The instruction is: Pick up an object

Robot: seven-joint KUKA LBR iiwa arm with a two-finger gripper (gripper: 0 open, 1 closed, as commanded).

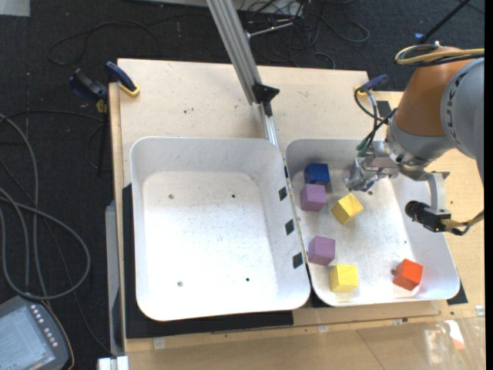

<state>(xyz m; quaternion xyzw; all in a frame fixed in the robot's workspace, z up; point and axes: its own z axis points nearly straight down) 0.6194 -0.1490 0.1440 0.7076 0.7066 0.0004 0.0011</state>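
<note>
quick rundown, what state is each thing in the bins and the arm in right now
blue cube: resting in right bin, touching a purple cube
upper purple cube: resting, not held
upper yellow cube: tilted, lying free below the gripper
lower purple cube: resting alone
lower yellow cube: resting near front wall
orange cube: resting in front right corner
gripper: low over right bin

Arm [451, 106]: rounded grey casing, broad orange band above wrist. Yellow-and-black cable looped over the top. Thin dark wires down wrist side. Gripper [360, 177]: small, bare grey metal. Black cylindrical unit [425, 215] on pale bracket.
</note>
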